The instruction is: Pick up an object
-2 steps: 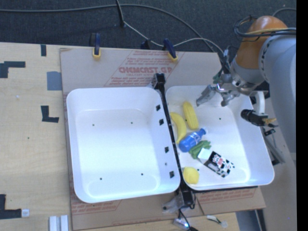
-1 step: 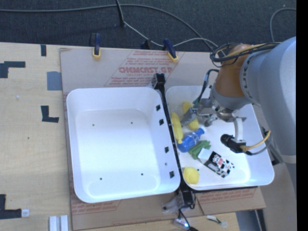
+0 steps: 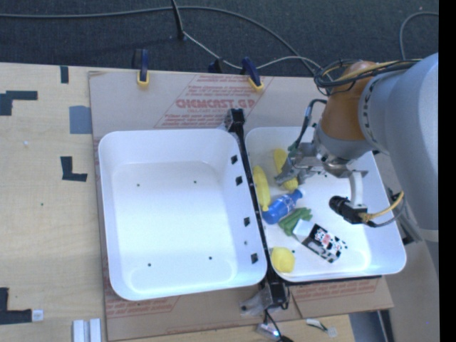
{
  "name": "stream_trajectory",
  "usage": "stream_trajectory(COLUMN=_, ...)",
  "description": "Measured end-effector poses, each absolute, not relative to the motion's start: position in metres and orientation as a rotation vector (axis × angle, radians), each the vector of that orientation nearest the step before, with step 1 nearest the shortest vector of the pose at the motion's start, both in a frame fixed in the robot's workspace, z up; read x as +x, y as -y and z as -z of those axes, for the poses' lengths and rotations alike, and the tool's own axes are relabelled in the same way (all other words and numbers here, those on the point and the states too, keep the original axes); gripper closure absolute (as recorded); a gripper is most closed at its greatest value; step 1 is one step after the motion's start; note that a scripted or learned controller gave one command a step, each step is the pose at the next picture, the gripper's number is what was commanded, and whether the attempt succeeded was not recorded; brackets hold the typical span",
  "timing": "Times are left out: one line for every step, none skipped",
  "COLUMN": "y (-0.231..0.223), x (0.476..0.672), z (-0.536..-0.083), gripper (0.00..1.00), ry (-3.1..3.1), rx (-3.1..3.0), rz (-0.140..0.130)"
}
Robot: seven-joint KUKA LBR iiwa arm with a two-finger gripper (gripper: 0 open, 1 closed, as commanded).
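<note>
Two shallow white bins are set side by side on a brown board laid over the tabletop (image 3: 43, 212). The left bin (image 3: 117, 155) is seen with only small dark dots on its floor. The right bin (image 3: 388, 262) is stocked along its left half: a long yellow piece (image 3: 261, 186) lies against the dividing wall, a second yellow piece (image 3: 280, 161) lies farther back, a blue bottle (image 3: 281, 206) is laid slantwise near the middle, a green item (image 3: 293, 219) is touching the bottle's lower side, a small white card with black and red markings (image 3: 324, 241) lies toward the front, and a round yellow object (image 3: 283, 259) is lodged in the front left corner. The grey arm with its orange band (image 3: 345, 112) is extended over the right bin. The pincer (image 3: 293, 171) is lowered among the yellow pieces, just behind the bottle; whether it is spread or closed cannot be told. Two blue-and-yellow clamps (image 3: 142, 70) are fixed at the board's far edge.
</note>
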State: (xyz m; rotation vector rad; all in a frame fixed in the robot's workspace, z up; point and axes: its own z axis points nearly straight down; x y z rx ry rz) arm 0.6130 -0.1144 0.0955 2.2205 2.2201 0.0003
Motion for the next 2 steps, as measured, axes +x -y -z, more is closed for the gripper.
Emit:
stream_trajectory(y=0.025, x=0.637, z=-0.189, gripper=1.0, ry=-2.227, rx=2.209, rz=-0.011)
stream_trajectory(y=-0.047, x=0.613, z=-0.192, gripper=1.0, ry=-2.23, rx=2.215, rz=-0.002)
